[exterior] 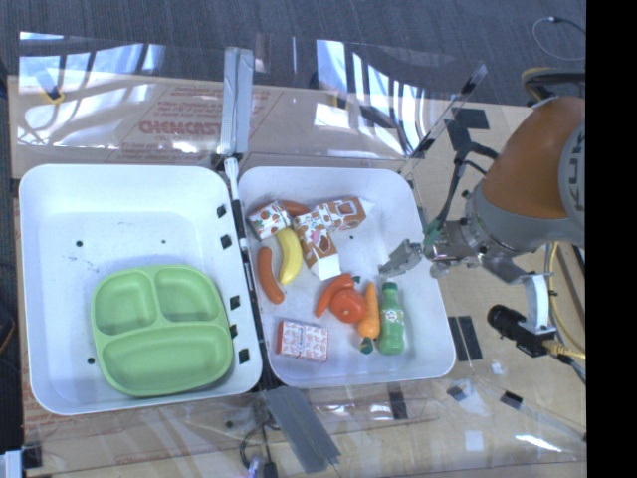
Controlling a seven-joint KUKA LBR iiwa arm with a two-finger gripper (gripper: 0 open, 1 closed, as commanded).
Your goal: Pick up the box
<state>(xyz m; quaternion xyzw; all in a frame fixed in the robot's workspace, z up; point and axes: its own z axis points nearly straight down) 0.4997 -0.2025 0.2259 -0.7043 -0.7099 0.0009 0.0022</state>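
Right bin (430, 361) is the landmark. Small red-and-white box (302, 340) lies flat on its floor near the front edge, left of centre, apart from the other items.

Behind the box, toward the bin's middle: a sausage (269, 274) and a banana (289, 254) side by side, both lying lengthwise. Further back, a cluster of printed cartons (317, 225) touching one another near the back wall; how many there are is hard to make out. Right of the box: a red pepper (341, 300), a carrot (370, 312) and a green bottle (390, 319), packed close together, the bottle nearest the bin's right wall.

Tool (402, 259) sits over the bin's right part, just behind the bottle and well apart from the box, with the pepper-carrot group between them. Its fingers blur into one grey shape; cannot tell whether they are spread or closed. Nothing visible between them.

Arm (532, 182) enters over the bin's right wall, its far end cut off at the frame edge.

Left of the right bin, the second bin (60, 207) holds a green divided tray (162, 329). Worktop (518, 436) beyond the front rim carries glare and small indistinct bits.
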